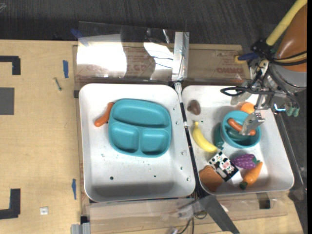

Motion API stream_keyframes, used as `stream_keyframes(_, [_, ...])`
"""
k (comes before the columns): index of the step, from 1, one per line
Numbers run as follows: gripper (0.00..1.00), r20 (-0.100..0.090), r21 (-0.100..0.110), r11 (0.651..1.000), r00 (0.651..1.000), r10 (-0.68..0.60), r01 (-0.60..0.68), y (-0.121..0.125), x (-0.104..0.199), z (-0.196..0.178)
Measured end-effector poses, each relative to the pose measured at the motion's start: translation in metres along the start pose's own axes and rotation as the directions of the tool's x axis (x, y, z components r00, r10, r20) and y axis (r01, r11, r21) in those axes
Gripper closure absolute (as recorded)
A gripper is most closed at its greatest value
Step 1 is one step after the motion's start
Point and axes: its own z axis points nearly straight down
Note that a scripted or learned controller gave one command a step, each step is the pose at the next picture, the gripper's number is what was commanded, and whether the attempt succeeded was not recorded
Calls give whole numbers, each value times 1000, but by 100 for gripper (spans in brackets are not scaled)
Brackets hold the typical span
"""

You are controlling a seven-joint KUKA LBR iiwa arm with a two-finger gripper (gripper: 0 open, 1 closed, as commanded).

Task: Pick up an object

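Note:
My gripper (250, 124) hangs over the right side of a teal bowl (233, 139) in the right bin (209, 94). An orange sausage-shaped piece (235, 125) lies inside the bowl, just left of the gripper. At the bowl's back edge, close to the gripper, sits an orange ball (247, 107). To the bowl's left lies a yellow banana (201, 138). In front of it are a black-and-white cow toy (224, 166), purple grapes (244, 160), an orange carrot (252, 174) and a brown roll (211, 177). A small brown lump (194, 107) rests at the back left.
The left bin (131, 182) holds a teal divided plate (140, 126) with an orange sausage (103, 115) at its left edge. The arm's cables (246, 88) hang over the right bin's back right corner. A clear plastic sheet (146, 52) lies behind the bins.

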Motion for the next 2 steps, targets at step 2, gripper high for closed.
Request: stream_keyframes(2, [0, 5, 2, 995, 995, 104, -104, -52, -17, 192])
